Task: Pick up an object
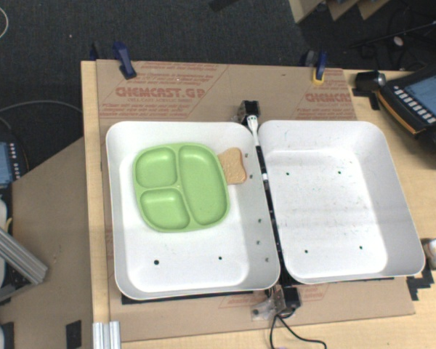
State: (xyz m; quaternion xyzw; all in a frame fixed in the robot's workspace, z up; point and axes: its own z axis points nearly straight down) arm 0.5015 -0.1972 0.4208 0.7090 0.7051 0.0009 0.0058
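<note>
A green plate (180, 187) w/ three compartments is seen in the left bin (131, 267), lying flat toward that bin's back half, nearer its left wall than its right. Two smaller sections are on the plate's left side, one long section on its right. Its colour is a pale, even green; the surface looks smooth and matte.

A tan piece, approx. the look of a slice of bread (233, 166), is found just beside the plate's back-right corner, touching or slightly tucked under its rim; which of the two cannot be told. Part of it may be hidden by the plate. Its texture is too small to make out.

The front half of the left bin is bare white w/ a few dark dots. The right bin (392, 217) is seen next to it, the two bins' rims meeting along a dark strip at the middle. Both bins are carried on a brown board (174, 86) w/ red print, held by blue clamps (123, 59) at its back edge. A dark device w/ a screen (414, 100) lies at the bench's back-right corner.

The gripper's state cannot be told; no gripper is pictured.
</note>
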